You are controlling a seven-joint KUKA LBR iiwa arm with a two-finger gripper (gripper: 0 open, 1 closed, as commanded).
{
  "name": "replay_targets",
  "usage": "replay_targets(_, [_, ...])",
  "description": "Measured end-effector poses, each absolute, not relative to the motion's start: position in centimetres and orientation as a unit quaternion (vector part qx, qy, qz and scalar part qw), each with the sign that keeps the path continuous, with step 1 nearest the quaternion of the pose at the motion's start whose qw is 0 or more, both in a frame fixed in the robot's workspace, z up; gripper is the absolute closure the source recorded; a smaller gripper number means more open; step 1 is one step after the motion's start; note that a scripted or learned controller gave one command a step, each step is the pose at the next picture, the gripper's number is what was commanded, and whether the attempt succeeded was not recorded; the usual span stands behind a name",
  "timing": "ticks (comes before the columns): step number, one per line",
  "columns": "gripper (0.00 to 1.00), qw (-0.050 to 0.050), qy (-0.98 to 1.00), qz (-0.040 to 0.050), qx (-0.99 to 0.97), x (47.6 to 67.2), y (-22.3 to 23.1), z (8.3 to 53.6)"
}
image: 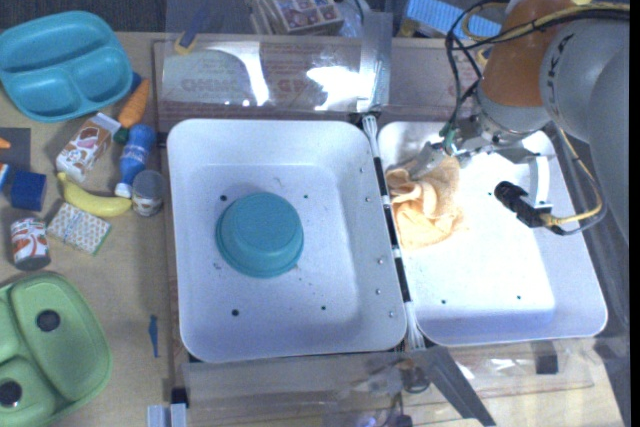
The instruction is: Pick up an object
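A crumpled pale orange cloth (pixel 432 205) lies at the left side of the right bin (pixel 520 305), against the wall between the bins. My gripper (pixel 438 153) reaches down from the grey arm with its orange band (pixel 525 50) and sits at the cloth's top edge, touching or just above it. A round teal bowl (pixel 260 233) rests upside down in the middle of the left bin (pixel 200 315).
A small black part (pixel 515 198) with a yellow cable hangs over the right bin, right of the cloth. Left of the bins lie a teal tray (pixel 65 65), a banana (pixel 92 198), small cartons, a bottle and a green tray (pixel 45 355). Boxes stand behind the bins.
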State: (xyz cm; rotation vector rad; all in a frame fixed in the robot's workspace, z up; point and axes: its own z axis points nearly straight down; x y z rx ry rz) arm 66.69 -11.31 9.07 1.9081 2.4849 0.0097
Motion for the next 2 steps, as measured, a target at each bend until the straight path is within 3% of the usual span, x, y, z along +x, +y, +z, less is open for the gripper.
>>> replay_targets(1, [1.00,0.008,0.792,0.0059,0.610,66.9,-11.4,10.3])
replay_targets(2, [1.00,0.003,0.856,0.0012,0.517,66.8,-8.1,18.6])
